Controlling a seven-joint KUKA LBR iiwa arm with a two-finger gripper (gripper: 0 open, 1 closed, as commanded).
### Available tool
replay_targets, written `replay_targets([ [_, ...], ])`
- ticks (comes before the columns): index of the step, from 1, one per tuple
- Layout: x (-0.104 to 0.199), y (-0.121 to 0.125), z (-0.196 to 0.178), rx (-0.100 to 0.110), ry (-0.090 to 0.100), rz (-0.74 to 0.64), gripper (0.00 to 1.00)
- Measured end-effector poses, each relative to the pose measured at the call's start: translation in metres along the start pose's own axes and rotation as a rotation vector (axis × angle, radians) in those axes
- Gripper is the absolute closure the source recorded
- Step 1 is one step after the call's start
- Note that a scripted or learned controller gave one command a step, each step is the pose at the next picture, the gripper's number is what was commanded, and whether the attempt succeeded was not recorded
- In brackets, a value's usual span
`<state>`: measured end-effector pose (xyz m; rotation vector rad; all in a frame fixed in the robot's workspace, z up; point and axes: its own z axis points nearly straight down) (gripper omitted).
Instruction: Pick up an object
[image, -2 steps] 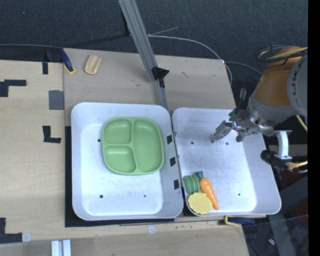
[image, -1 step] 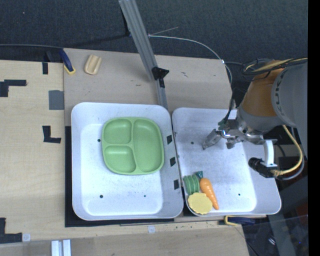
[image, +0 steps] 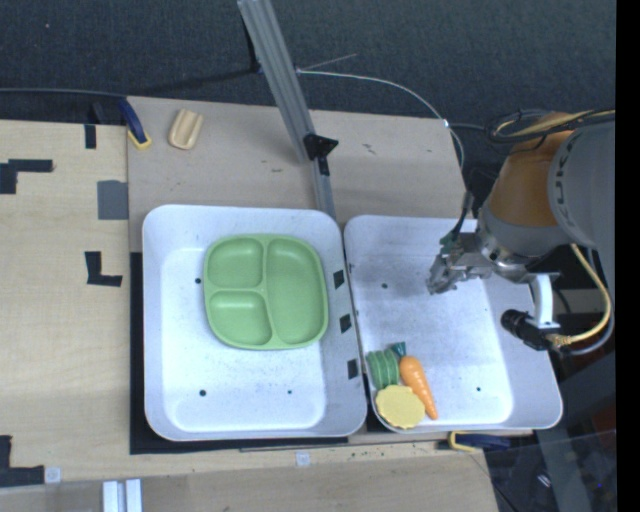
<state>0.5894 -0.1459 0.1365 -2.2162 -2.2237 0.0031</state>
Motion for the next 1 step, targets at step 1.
replay_targets([
  [1,-0.0093,0.0007,-0.0489,-0.006,-0.001,0.002,1.00],
])
